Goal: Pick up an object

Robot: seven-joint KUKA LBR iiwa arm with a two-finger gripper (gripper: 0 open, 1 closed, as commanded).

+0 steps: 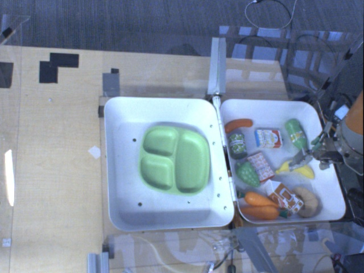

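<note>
My gripper (pixel 302 154) reaches in from the right edge and hangs low over the right bin (pixel 325 178). Its fingers are spread apart, one near a green bottle (pixel 295 132) and the other over a yellow banana-like piece (pixel 300 171). Nothing shows between the fingers. Several other items lie in this bin: a red sausage (pixel 238 124), a dark green can (pixel 237 144), a white carton (pixel 268 137), a checkered packet (pixel 260 165), a green vegetable (pixel 247 174), two orange carrots (pixel 260 199), a red-and-white box (pixel 285 197) and a brown roll (pixel 307 202).
The left bin (pixel 122 181) holds a green divided plate (pixel 175 158). A metal post (pixel 216 67) stands behind the wall between the bins. The grey wrist with its orange band (pixel 352 124) sits at the right edge.
</note>
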